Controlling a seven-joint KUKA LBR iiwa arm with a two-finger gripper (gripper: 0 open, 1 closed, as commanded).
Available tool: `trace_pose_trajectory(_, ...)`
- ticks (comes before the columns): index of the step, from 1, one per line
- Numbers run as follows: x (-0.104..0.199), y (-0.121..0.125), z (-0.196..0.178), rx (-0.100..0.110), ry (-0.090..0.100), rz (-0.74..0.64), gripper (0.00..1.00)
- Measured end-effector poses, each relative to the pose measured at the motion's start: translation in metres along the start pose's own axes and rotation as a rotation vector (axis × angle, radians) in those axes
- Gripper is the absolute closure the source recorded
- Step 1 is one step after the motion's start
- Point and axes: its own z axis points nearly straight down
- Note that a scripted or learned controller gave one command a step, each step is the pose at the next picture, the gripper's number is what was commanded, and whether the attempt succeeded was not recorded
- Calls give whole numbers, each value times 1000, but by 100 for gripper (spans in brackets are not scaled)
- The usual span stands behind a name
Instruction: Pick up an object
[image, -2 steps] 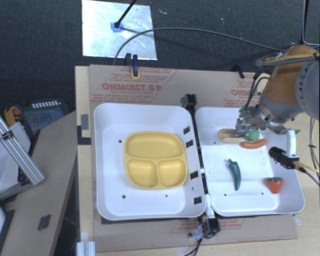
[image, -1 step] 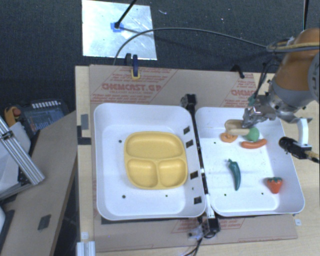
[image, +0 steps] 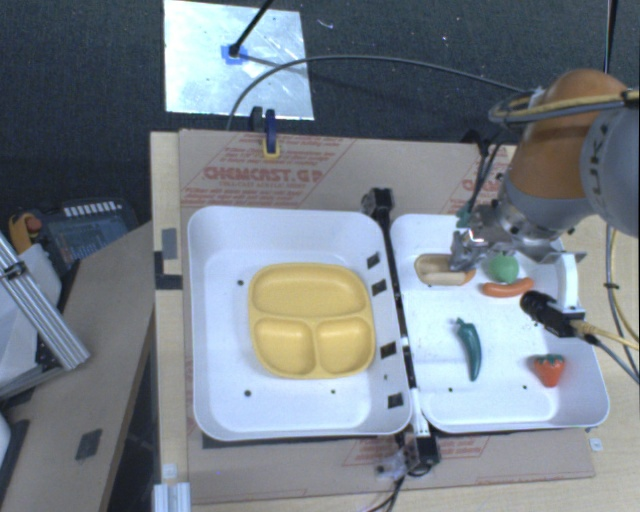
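I am watching the gripper (image: 463, 250) hanging low in the right bin (image: 500, 415), near that bin's far edge, right over the tan bread-like piece (image: 440, 269); whether it is apart or together I cannot tell, since the wrist is hiding the tips. The bread-like piece is lying by the bin's far left corner, with a green ball (image: 502, 268) and an orange sausage-shaped toy (image: 507, 288) just beside it toward the right edge. A green pepper (image: 470, 349) is sitting mid-bin and a strawberry-like toy (image: 547, 369) near the right front corner. The yellow divided tray (image: 310, 318) is resting in the left bin (image: 215, 330). My worry is the crowding: I am judging that the gripper could nudge the ball or sausage, or slide off the flat, low bread-like piece and come up with nothing, because there is little height to pinch.
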Motion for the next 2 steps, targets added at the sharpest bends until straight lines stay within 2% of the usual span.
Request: trace_pose_trajectory(2, 106, -37, 13, 1, 0, -1, 100)
